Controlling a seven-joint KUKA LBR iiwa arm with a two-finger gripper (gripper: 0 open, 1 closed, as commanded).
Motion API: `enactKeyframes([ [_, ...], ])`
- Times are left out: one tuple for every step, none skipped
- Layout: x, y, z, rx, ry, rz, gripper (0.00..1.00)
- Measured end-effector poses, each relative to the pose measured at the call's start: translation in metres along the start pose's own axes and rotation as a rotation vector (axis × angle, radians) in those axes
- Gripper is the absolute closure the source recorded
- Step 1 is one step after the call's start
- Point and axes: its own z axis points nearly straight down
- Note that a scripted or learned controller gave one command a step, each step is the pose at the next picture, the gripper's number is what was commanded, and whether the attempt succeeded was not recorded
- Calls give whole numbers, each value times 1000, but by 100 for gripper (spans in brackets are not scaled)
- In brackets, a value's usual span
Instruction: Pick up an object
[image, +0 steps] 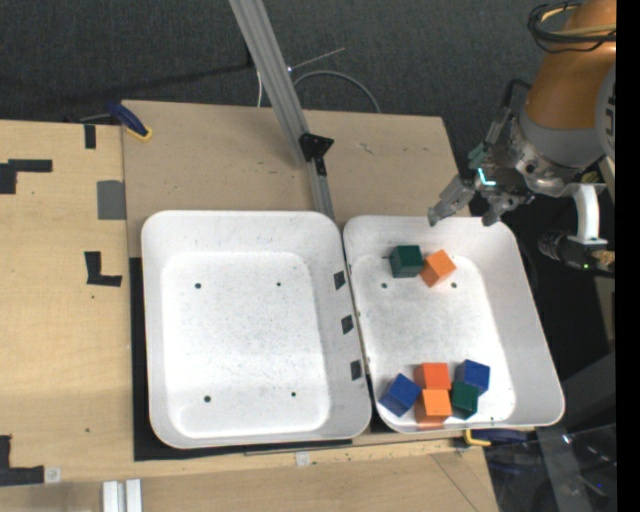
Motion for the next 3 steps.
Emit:
enactKeyframes([
  [0, 1, -3, -4, -1, -1, 0],
  [10, -5, 51, 1, -1, 0, 0],
  [10, -6, 94, 1, -2, 0, 0],
])
